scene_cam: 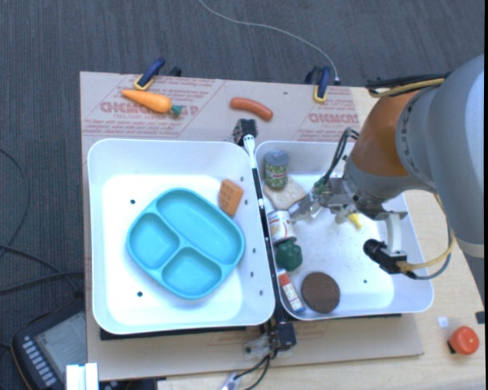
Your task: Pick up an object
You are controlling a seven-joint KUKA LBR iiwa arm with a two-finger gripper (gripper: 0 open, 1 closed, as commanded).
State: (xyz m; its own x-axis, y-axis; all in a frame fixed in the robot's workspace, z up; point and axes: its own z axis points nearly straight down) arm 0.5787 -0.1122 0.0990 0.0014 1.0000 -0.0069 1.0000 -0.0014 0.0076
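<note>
Overhead, by label:

Arm: grey KUKA arm with orange band (pixel 382 140) reaches from the right over the right bin (pixel 407 299).

Gripper: gripper (pixel 309 210) sits low in the right bin's upper middle, pointing left; whether its fingers are apart or together, I cannot tell.

Nearest objects: a small can with a red label (pixel 280 227) lies just left of the gripper; a pale flat piece (pixel 286 192) is just above-left of it, with a green-lidded jar (pixel 276 169) beyond that.

Other right-bin objects: a dark green item (pixel 289 255) below the can, a brown disc (pixel 320 292) near the front edge, a slim red-and-white tube (pixel 288 291) along the left wall.

Left bin (pixel 114 299): holds a blue divided plate (pixel 185 243) and an orange wedge (pixel 230 197), well apart from the gripper.

Board behind the bins: toy carrot (pixel 149 101) and sausage (pixel 250 108).
</note>
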